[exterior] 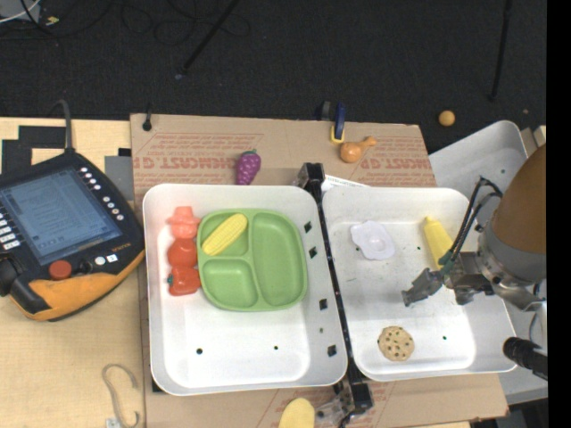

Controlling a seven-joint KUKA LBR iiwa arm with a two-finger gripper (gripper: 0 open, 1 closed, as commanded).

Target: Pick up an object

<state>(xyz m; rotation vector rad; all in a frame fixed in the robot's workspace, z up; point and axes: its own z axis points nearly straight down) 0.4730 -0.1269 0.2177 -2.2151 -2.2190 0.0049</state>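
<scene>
We see the hand [434, 285] low over the right bin [455, 350], its dark fingers apart and nothing between them. Candidate objects in that bin: a cookie [395, 343] near the front wall, a yellow bottle-shaped toy [436, 237] just behind the hand, a pale translucent lid [372, 241] to the left. We judge the cookie light, rigid and flat, so best pinched across its edges. The toy looks stiff and slippery; grip its midsection. The left bin [232, 346] holds a green divided plate [254, 266] with a corn cob [223, 233].
</scene>
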